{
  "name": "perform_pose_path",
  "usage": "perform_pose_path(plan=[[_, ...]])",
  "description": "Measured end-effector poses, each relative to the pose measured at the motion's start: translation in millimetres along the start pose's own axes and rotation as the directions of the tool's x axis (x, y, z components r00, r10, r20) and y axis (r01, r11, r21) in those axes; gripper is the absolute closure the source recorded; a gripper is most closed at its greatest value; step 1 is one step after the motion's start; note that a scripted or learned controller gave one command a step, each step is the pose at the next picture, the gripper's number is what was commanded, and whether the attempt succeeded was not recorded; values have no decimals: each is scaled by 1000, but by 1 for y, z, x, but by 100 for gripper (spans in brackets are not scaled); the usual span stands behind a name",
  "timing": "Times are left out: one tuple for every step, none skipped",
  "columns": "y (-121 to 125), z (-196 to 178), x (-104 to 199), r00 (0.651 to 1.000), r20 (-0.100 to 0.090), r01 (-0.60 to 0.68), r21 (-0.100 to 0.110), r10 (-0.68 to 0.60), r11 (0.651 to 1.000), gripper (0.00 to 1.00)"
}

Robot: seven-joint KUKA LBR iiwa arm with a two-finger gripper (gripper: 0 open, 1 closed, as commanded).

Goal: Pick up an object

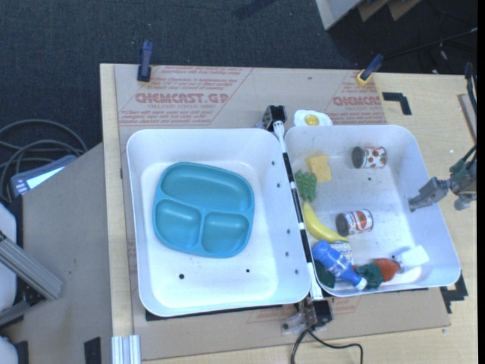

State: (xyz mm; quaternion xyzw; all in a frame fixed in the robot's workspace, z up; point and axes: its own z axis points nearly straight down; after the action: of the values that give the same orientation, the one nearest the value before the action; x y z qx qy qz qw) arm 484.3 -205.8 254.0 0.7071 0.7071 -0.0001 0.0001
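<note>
The brown board (227,97) under the bins says "CHEMCAST GP" in red letters, twice. The smaller red lines are too blurry to read.

surface (227,89): pale wood-coloured board with red printed lettering across its top, filling the middle of the frame.
left bin (144,226): shallow, white, lying on the surface at centre left.
right bin (402,146): shallow, white, just beside the left bin, at centre right.
blue clamp (145,59): on the surface's upper left edge.
yellow-and-blue clamp (370,70): on the upper right edge.
</note>
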Motion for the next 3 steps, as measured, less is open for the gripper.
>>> perform_pose_path(plan=[[44, 134, 45, 1000, 1, 1, -8, -1, 1000, 0], [42, 170, 73, 1000, -1, 1, 0, -1, 1000, 0], [68, 69, 134, 1000, -1, 2, -2, -2, 1000, 0]])
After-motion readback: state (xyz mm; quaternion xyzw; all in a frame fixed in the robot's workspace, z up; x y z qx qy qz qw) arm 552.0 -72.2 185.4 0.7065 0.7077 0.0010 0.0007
